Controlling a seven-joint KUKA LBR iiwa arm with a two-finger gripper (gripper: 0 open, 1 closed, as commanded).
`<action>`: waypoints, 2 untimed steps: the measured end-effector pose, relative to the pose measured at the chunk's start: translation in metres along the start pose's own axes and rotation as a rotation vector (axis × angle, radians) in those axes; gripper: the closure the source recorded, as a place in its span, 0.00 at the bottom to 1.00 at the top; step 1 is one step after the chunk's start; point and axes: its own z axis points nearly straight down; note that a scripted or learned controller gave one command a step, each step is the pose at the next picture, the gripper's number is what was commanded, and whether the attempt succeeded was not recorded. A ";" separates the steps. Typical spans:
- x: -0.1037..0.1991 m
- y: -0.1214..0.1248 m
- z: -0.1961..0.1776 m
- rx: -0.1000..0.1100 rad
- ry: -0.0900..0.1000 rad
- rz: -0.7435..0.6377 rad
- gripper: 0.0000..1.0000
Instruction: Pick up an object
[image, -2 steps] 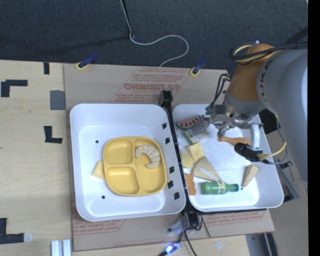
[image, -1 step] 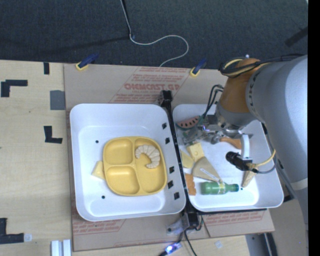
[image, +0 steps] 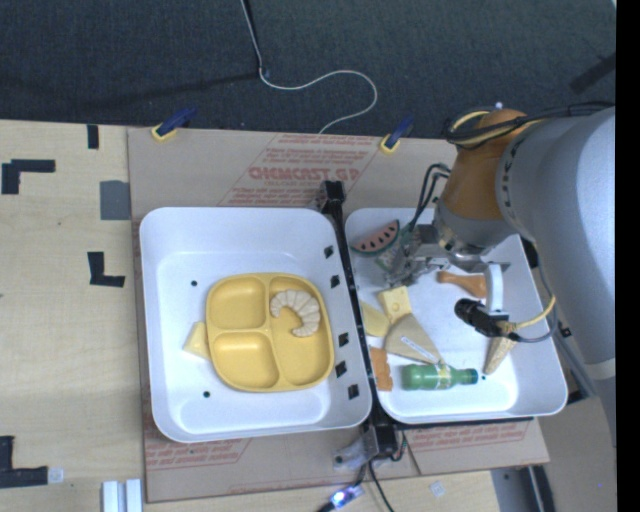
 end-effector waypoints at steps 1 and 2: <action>0.002 -0.002 -0.063 -0.007 0.000 0.001 1.00; 0.003 0.005 -0.108 -0.006 0.000 0.001 1.00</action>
